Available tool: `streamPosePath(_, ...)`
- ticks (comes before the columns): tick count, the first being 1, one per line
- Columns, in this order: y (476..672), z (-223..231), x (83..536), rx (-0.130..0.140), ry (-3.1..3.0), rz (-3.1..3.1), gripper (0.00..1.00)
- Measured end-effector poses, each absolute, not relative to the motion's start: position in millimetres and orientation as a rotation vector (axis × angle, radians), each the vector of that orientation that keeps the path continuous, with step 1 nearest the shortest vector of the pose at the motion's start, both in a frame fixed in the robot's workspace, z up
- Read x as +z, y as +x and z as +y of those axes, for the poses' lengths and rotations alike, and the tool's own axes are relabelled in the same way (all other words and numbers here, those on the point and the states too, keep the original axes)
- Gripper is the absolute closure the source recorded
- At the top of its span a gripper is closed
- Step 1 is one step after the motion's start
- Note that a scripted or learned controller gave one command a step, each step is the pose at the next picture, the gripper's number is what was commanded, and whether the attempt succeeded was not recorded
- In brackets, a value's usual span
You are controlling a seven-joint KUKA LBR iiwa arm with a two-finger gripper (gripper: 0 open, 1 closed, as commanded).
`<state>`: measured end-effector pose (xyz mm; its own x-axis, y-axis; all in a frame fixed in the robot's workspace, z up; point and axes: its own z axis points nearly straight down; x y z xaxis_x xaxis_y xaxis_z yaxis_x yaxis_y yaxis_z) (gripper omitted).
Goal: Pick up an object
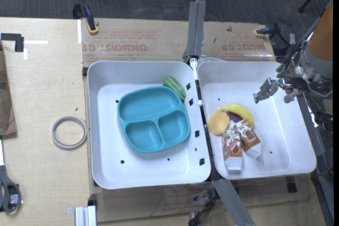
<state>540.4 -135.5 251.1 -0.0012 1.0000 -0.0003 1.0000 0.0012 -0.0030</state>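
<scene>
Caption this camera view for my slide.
Gripper above right bin holding banana and cartons; blue tray in left bin.

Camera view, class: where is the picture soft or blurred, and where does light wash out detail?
Camera view: the hand at the right looks soft and blurred; the white bins are bright enough to lose surface detail; the blue tray casts little shadow, so lighting seems even.

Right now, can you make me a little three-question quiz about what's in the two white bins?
1. True or false: the blue plate lies in the right bin.
2. What touches the banana? A) yellow ball B) roll of tape C) scissors
3. Fill in: the green thing lies at the plate's far ____.

Key: 1 false, it lies in the left bin. 2 A. 3 edge.
</scene>
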Motion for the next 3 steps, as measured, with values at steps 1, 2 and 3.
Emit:
streamPosePath(1, 584.4, -145.8, 188.0, 0.005, -2.187, -2.252, 0.00)
streamPosePath(2, 536.8, -120.1, 107.0, 0.003, -2.129, -2.306, 0.00)
streamPosePath(3, 537.7, -129.0, 94.2, -0.005, -2.124, -2.318, 0.00)
